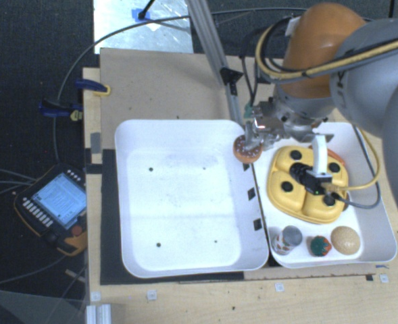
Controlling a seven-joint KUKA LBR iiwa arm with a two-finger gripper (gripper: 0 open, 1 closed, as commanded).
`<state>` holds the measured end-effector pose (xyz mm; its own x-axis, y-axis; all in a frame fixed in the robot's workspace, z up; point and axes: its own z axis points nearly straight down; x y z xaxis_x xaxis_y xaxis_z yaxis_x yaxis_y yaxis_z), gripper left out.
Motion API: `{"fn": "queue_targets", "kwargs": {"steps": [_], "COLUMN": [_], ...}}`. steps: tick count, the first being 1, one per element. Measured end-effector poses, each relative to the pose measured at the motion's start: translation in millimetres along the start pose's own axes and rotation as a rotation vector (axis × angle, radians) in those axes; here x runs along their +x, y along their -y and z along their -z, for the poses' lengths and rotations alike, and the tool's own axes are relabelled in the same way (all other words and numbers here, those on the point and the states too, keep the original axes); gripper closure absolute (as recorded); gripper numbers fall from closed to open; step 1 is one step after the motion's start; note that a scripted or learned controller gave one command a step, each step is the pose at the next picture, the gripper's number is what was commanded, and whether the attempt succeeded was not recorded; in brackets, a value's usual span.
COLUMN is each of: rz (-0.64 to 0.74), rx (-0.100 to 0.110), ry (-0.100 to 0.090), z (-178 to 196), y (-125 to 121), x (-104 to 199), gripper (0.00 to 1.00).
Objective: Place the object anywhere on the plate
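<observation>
A yellow plate with round dimples lies in the right bin. My gripper hangs over the wall between the two bins, just left of the plate. It is shut on a small brown round object, which sits at the fingertips above the right bin's left rim. The wrist and arm cover the plate's far part.
The left bin lies beside the gripper. Along the right bin's near edge sit a small grey and red object, a green and red ball and a beige egg-shaped object. A metal pole slants behind the bins.
</observation>
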<state>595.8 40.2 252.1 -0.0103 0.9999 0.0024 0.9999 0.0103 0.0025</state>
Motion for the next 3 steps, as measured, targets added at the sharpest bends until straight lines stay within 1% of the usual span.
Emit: {"fn": "queue_targets", "kwargs": {"steps": [1, 2, 3], "rz": [0.0, 0.001, -0.004], "rx": [0.001, -0.001, 0.001], "ry": [0.001, -0.001, 0.002], "z": [-18.3, -11.6, -12.0], "y": [-11.5, -24.3, -24.0], "x": [48.9, 102.9, 99.0], "gripper": [1.0, 1.0, 0.0]}}
